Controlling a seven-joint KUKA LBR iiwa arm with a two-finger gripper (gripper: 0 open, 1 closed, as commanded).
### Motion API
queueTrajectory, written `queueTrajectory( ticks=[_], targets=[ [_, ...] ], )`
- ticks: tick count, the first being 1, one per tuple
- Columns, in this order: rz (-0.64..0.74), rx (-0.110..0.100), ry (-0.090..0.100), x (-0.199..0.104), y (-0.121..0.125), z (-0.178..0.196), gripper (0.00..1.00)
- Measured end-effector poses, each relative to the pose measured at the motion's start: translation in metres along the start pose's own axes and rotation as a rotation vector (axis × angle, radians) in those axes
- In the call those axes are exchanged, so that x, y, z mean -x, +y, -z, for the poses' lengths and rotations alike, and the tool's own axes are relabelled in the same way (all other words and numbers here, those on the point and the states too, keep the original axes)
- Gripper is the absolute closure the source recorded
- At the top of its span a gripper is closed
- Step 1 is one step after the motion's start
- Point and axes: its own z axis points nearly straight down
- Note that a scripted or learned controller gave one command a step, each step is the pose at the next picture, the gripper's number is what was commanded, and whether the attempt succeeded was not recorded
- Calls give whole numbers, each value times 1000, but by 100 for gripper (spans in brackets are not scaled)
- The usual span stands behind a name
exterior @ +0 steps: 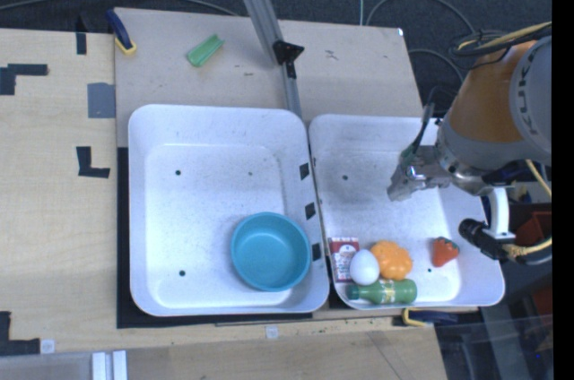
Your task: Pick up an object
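We see the grey arm with its orange band reaching into the right-hand shallow white bin [359, 145], its two-finger gripper [401, 187] hanging over the bin's bare middle floor with nothing between the jaws; whether they stand apart or together we cannot tell, since the wrist hides most of them.

The candidates for picking lie in a cluster against that bin's near wall, toward the viewer from the gripper: a small red-and-white carton [343, 257], a white egg-shaped ball [364, 267] touching it, an orange rounded fruit-like toy [392, 259] just beside the ball, and a green bottle [386, 291] lying on its side, long axis along the near wall. A small red toy with a green top [444, 252] sits apart, nearer the arm.

The left-hand bin [152, 190] holds a blue plastic bowl [270, 251]. The crowding makes the cluster's edges hard to separate.
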Motion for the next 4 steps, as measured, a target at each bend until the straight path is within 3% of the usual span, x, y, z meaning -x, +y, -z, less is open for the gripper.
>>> queueTrajectory(
  ticks=[1,2,4],
  targets=[
    [0,-1,0,0,-2,43,100],
    [-1,-4,1,-1,-2,61,100],
    [5,-5,3,-112,31,72,100]
  ],
)
